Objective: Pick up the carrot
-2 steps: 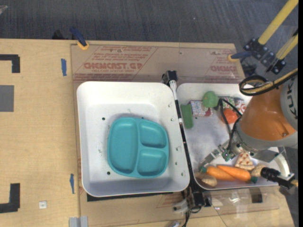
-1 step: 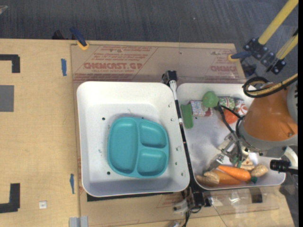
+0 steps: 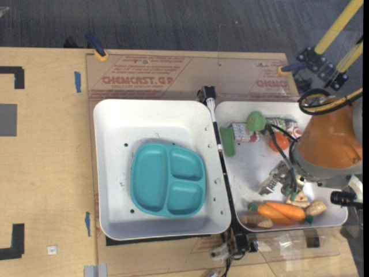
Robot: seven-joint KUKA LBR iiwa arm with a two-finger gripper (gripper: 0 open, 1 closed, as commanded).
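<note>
Where gripper [image 3: 281, 184] hovers, carrot [image 3: 282, 212] hugs bin rim [image 3: 288, 227].

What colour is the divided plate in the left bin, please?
Teal plate, clear in the camera view.

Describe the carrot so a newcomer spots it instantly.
Look in the right-hand white bin, along its near edge, just below the gripper. The carrot lies flat there: a long orange taper, unlike the pale beige pieces beside it.
</note>
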